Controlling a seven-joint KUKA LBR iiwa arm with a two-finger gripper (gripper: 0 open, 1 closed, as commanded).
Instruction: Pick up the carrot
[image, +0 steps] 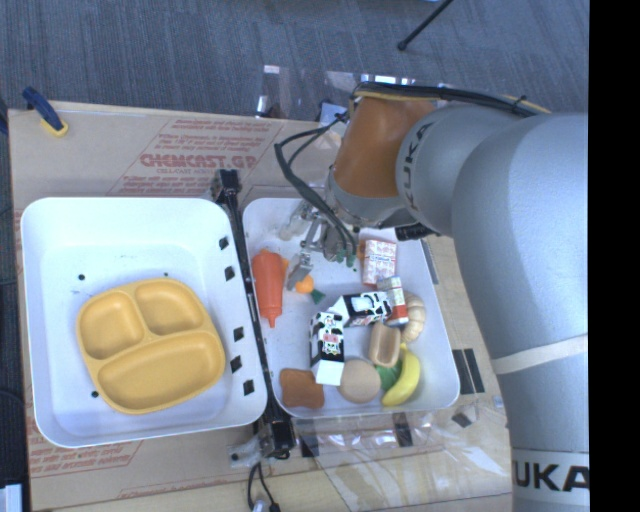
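End effector (308, 252) just R of carrot (268, 285)

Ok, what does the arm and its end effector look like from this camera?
The arm is bulky, rounded and light grey, with KUKA lettering near the wrist and lower down. An orange band wraps it above the wrist. Black cables loop beside the band. The end effector is a small metallic grey assembly with thin fingers.

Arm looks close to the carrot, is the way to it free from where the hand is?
Probably yes. The carrot lies by itself along the left wall of the right bin, nothing on top of it. The hand hangs just to its right, and the milk carton and other food sit farther right.
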